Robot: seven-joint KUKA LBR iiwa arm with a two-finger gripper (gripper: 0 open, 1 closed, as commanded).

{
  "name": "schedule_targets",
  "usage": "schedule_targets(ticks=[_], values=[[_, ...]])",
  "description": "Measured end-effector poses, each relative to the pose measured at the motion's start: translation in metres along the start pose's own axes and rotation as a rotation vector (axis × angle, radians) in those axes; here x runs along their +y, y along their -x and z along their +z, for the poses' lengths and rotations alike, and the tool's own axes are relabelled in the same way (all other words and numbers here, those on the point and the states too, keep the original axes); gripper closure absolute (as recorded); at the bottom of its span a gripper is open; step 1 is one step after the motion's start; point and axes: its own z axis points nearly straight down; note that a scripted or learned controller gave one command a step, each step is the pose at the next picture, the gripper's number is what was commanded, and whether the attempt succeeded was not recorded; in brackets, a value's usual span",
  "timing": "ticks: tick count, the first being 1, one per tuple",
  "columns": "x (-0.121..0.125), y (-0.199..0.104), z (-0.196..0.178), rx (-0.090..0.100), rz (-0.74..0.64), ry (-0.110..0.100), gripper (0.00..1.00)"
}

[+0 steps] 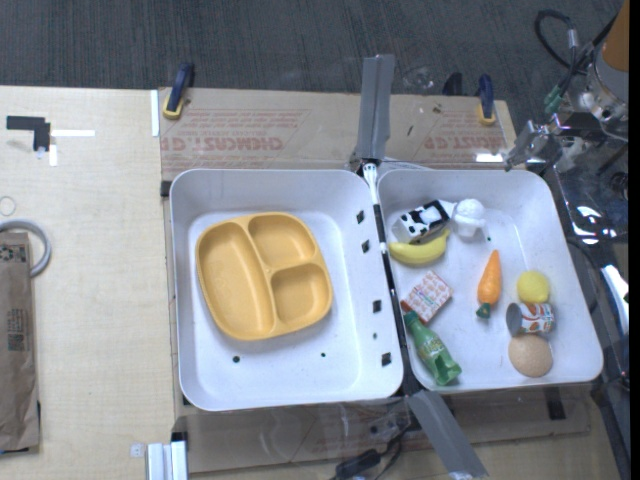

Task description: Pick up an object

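The right bin (pixel 570 258) holds several small objects: a yellow banana (pixel 417 251), a black-and-white cow toy (pixel 420 220), a white lump (pixel 468 214), an orange carrot (pixel 488 279), a yellow lemon (pixel 533 287), a small can (pixel 531 318), a tan egg-shaped object (pixel 530 356), a pink patterned box (pixel 428 295) and a green bottle (pixel 431 351). My gripper (pixel 527 148) hangs at the upper right, over the back right corner of that bin, above and apart from all the objects. Nothing shows in it.
The left bin (pixel 190 298) holds a yellow divided plate (pixel 263 274). Cardboard (pixel 270 133) lies behind the bins, pinned by blue clamps (pixel 179 89). A grey divider bar (pixel 376 108) runs between the bins. Cables (pixel 565 38) hang by the arm at the right.
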Motion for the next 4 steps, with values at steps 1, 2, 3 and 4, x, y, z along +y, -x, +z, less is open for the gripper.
schedule_targets(ticks=[1, 2, 3, 4], values=[[-0.025, -0.016, 0.157, 0.000, 0.122, -0.001, 0.00], [-0.025, -0.016, 0.156, 0.000, 0.122, 0.000, 0.00], [-0.074, -0.052, 0.167, 0.001, 0.153, 0.000, 0.00], [-0.074, -0.050, 0.158, 0.000, 0.156, -0.001, 1.00]])
